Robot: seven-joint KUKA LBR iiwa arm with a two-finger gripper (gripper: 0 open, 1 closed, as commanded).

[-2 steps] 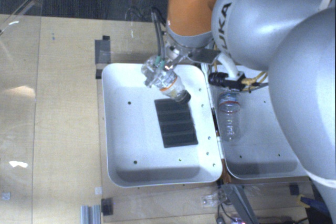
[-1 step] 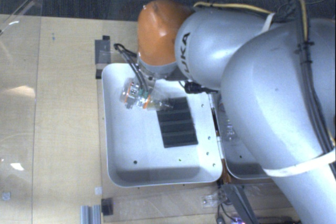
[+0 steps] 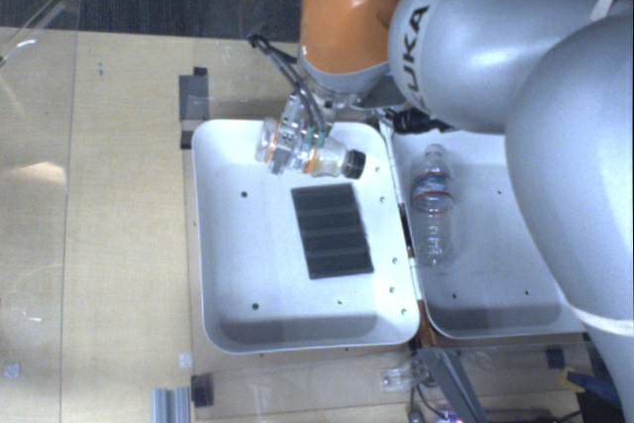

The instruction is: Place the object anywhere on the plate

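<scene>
A black ribbed rectangular plate point(image 3: 332, 230) lies flat in the middle of the left bin point(image 3: 228, 312). My gripper point(image 3: 297, 152) hangs over the far end of that bin, just beyond the plate's far edge. A small clear piece with an orange band and a black end point(image 3: 342, 162) sits right at the gripper's tip, and I cannot tell whether it is a held object or part of the tool. A clear plastic bottle point(image 3: 433, 213) lies lengthwise in the right bin point(image 3: 495, 317), close to its left wall.
The big grey arm with its orange band point(image 3: 347, 0) covers the upper right and overhangs much of the right bin. Black brackets point(image 3: 194, 99) stand off the left bin's far left corner. Bare wooden bench point(image 3: 89, 213) spreads to the left.
</scene>
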